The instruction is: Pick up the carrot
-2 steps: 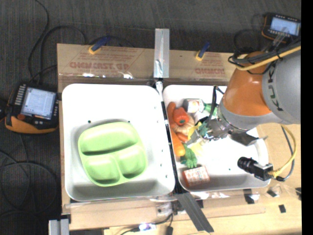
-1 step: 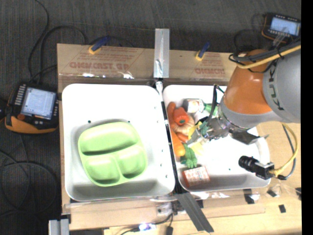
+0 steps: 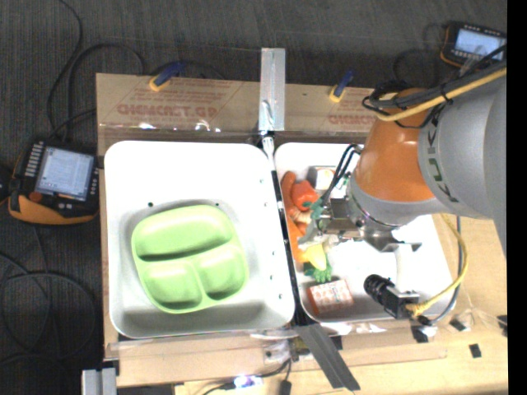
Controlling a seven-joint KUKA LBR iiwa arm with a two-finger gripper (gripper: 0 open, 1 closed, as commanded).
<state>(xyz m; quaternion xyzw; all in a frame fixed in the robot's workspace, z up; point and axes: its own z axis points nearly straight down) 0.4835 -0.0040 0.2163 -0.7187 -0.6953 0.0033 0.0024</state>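
Note:
The carrot [image 3: 291, 214] is a long orange piece lying along the left wall of the right bin [image 3: 428, 245], partly covered by other toy food. My gripper [image 3: 323, 220] is low in that bin, just right of the carrot and over the pile of food. The grey arm with its orange band [image 3: 395, 167] covers much of the bin's upper right. I cannot see anything held.
A red toy vegetable [image 3: 303, 192] lies by the carrot's upper end. A yellow-green item [image 3: 314, 257] and a red-brown packet [image 3: 330, 295] sit below the gripper. The left bin [image 3: 123, 163] holds a green divided plate [image 3: 189, 256]. Cables hang by the arm.

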